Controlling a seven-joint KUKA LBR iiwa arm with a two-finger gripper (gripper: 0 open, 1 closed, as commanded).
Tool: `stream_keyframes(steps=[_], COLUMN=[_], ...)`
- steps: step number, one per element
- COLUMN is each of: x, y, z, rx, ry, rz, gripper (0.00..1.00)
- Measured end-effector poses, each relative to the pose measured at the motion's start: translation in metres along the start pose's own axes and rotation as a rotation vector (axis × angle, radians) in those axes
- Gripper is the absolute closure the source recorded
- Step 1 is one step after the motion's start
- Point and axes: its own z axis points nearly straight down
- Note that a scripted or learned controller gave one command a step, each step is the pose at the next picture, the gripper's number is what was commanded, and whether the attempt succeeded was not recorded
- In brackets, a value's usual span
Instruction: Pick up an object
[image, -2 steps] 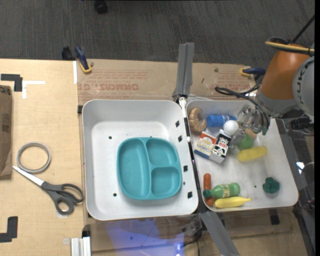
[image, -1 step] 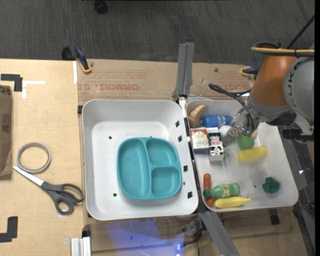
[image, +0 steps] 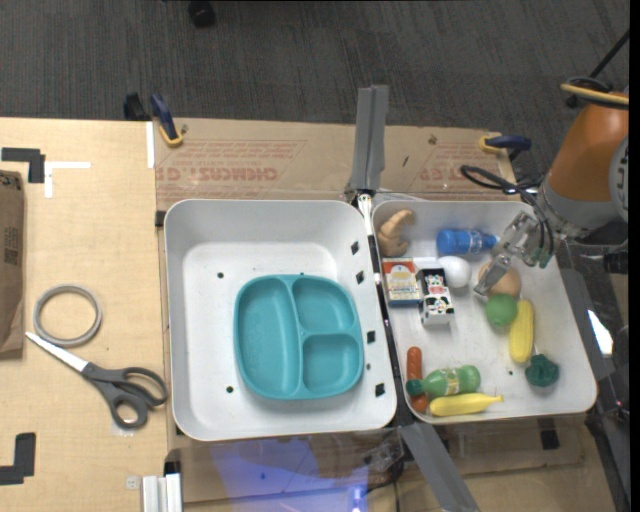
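Since the task names no particular object, the likeliest target is the peach-coloured ball (image: 509, 286), because the gripper (image: 495, 277) is tilted down right at its upper left side, in the right half of the right bin (image: 575, 300). Whether the gripper is spread or closed on anything I cannot tell; its tip overlaps the ball from this slanted view, and nothing shows clearly as gripped, so I would not call the ball held.

The ball sits in a crowd, which explains the steep, angled approach from the bin's far right corner. A green fruit (image: 500, 312) touches it from below, and a yellow corn-like piece (image: 521, 333) lies just beside that. A white egg (image: 455, 270) and a blue bottle (image: 464, 241) lie near on the left, so a flat sideways reach would likely knock them. My judgement is that the tight neighbours are the main risk: closing here could catch the green fruit too, or push the ball away.

Further left stand a small red-and-white carton (image: 402, 282) and a cow-patterned carton (image: 437, 299), with a tan bread-like lump (image: 395, 231) near the bin's top corner. Along the near wall lie a green bottle (image: 451, 381), a yellow banana (image: 466, 404) and a dark green piece (image: 542, 371).

The left bin (image: 190, 300) holds a teal divided plate (image: 298, 336), well apart from the arm. Outside the bins, scissors (image: 110, 381) and a tape roll (image: 67, 313) lie on the bench.
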Motion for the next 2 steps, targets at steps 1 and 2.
stream_keyframes(steps=[1,2], x=[-0.0026,-0.0003], y=[0.0040,0.0038], z=[-0.0129,-0.0108], rx=[-0.007,-0.005], ry=[-0.016,-0.005], rz=[-0.004,-0.004], gripper=[1.00,0.00])
